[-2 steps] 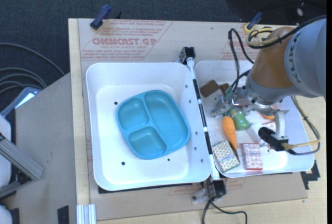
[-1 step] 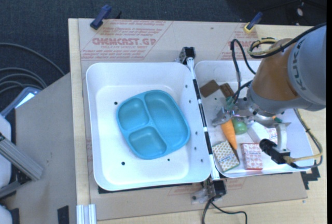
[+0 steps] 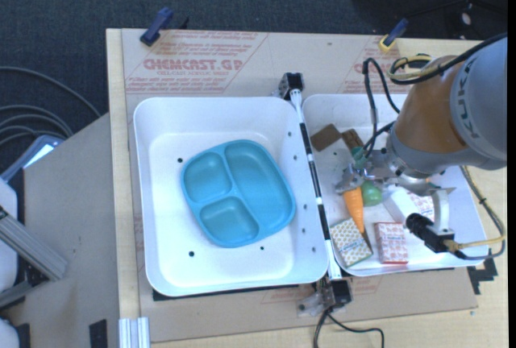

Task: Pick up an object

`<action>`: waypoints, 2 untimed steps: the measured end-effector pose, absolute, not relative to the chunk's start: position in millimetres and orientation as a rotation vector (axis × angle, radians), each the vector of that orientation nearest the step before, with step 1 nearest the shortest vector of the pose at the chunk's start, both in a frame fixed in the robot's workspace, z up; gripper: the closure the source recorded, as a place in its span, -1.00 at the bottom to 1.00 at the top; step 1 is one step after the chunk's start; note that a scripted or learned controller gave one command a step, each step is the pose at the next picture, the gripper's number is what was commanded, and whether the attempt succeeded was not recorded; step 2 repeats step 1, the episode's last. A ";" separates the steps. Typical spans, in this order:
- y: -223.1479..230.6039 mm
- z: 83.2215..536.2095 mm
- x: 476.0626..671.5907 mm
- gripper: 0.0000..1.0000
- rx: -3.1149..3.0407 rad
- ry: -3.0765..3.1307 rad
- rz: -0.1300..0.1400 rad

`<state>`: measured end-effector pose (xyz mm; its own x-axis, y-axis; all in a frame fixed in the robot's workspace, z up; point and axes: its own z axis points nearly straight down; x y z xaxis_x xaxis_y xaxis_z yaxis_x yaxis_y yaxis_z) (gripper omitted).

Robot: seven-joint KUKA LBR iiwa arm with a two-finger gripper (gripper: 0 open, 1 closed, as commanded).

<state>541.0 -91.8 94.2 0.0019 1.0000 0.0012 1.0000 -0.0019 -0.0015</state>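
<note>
Two bins are set side by side on the worktop (image 3: 121,177): a divided tray (image 3: 237,192) is held in the left bin (image 3: 153,258), while a carrot (image 3: 354,209) and two small packets (image 3: 351,243) (image 3: 392,242) are grouped in the right bin (image 3: 339,109).

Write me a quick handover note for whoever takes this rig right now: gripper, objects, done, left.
Gripper: down in the right bin, over the clutter; finger state can't be judged.
Objects: orange carrot-like piece and green ball just below it, two patterned packets near the front wall, brown piece at the back. Blue divided plate lies in the left bin.
Done: nothing visibly lifted.
Left: grasp and raise one object.
</note>
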 end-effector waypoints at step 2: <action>-45.0 184.7 552.0 1.00 -2.220 -2.222 0.000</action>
